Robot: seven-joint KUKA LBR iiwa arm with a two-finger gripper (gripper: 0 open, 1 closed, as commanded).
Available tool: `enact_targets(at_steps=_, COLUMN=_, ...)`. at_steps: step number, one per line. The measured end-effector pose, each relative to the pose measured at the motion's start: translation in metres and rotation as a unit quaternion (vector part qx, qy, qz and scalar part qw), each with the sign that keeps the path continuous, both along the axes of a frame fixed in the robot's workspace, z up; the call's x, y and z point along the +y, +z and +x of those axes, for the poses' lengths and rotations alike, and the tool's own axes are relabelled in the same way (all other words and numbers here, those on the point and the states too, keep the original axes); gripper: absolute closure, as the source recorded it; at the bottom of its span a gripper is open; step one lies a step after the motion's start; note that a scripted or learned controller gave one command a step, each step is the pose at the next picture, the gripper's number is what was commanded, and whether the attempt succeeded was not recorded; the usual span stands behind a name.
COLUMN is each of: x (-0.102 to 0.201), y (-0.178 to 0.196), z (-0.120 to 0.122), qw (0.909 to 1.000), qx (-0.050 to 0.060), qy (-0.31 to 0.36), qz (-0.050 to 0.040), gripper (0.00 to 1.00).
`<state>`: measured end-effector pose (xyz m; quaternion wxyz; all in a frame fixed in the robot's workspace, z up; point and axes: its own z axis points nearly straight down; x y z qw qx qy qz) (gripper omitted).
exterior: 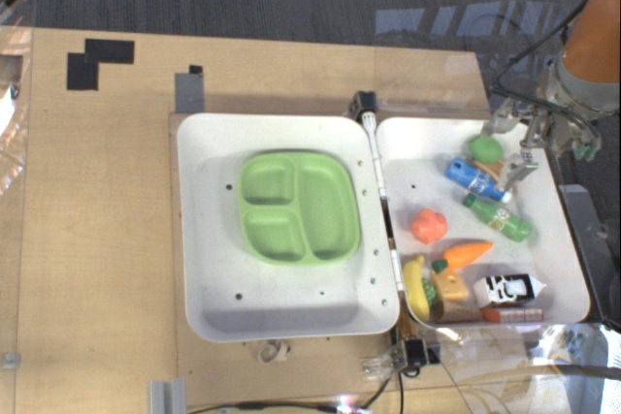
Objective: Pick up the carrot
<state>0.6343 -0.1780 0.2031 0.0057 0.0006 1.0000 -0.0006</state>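
Note:
The carrot (pixel 466 254), orange with a small green top at its left end, lies in the right bin (pixel 408 145), toward the front, between a red-orange round fruit and a black-and-white carton. My gripper (pixel 515 143) hangs over the bin's far right part, well behind the carrot, with its two metal fingers (pixel 525 162) spread apart and nothing between them. It sits just above a green round item and a blue bottle.
Around the carrot lie a red-orange fruit (pixel 429 226), a banana (pixel 415 286), a green bottle (pixel 497 217), a blue bottle (pixel 475 179), a green ball (pixel 484 149), a carton (pixel 507 288) and a red marker (pixel 511 314). The left bin (pixel 209 208) holds a green divided plate (pixel 297 207).

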Motion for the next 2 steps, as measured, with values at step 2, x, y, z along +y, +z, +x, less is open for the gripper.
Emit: enact_targets(at_steps=2, x=0.048, y=-0.113, z=-0.110, qw=0.9952, qx=-0.004, qy=0.098, qz=-0.0030, gripper=0.00)
